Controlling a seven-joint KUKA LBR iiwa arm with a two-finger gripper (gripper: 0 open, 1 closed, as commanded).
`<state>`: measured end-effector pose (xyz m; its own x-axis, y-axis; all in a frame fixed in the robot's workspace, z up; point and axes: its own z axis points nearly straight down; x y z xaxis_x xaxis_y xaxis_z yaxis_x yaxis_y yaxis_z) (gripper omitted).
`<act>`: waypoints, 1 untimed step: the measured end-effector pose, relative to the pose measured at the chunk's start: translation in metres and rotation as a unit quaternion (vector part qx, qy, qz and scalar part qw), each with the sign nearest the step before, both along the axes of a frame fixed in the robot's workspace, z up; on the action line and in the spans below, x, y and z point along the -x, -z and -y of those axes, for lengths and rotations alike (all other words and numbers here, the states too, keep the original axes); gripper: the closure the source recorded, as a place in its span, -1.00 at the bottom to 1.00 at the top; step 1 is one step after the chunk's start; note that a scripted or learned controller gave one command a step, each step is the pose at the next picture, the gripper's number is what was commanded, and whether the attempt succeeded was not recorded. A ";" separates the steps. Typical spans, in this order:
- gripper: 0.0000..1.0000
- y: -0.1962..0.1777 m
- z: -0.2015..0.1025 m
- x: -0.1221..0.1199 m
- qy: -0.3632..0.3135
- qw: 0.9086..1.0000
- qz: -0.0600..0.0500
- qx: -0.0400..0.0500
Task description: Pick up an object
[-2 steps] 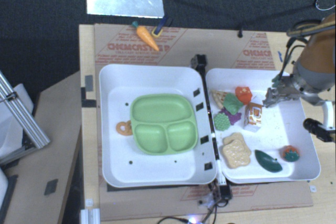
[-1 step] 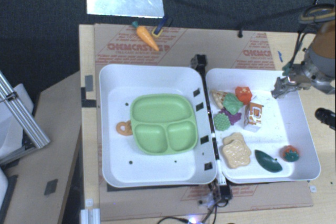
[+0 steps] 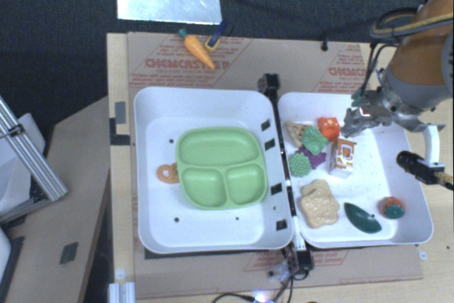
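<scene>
Jaws [image 3: 352,125] low over right bin, grip state unclear; small carton [image 3: 343,156] just below, upright; orange piece [image 3: 328,127] immediately left.

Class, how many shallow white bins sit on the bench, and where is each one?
2. One shallow white bin on the view's left holds a green divided plastic tray; the other shallow white bin on the right holds small toy foods. None seem hidden.
</scene>
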<state>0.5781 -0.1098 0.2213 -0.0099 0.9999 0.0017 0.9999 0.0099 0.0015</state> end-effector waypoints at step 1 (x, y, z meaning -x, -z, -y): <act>1.00 -0.012 -0.052 0.004 0.000 1.000 0.000 0.000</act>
